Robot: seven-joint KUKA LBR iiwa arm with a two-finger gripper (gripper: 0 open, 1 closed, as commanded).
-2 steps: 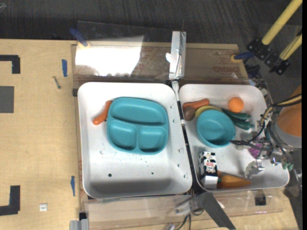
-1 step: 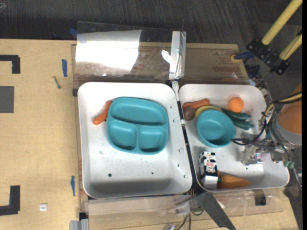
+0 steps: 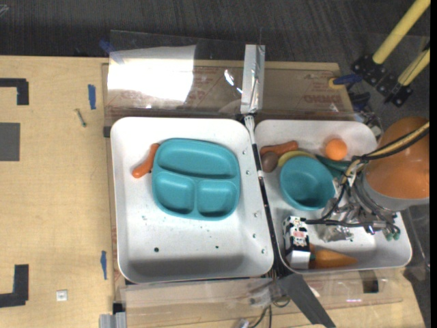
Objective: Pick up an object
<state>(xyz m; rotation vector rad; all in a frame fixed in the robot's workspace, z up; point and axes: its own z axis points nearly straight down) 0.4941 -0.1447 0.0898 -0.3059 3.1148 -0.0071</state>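
Hovering low in the right bin beside the teal bowl, the pincer looks tangled; its spread is unclear.

Two white bins, one teal tray, one teal bowl, one orange ball, two carrots.

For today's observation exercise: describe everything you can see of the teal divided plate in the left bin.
The teal divided plate looks like smooth, matte plastic, rounded at its corners. It has three compartments: one long one along the far side and two smaller ones nearer the camera. It lies flat and face up, toward the back of the left bin. An orange carrot-like piece lies against its left edge, partly tucked beneath it.
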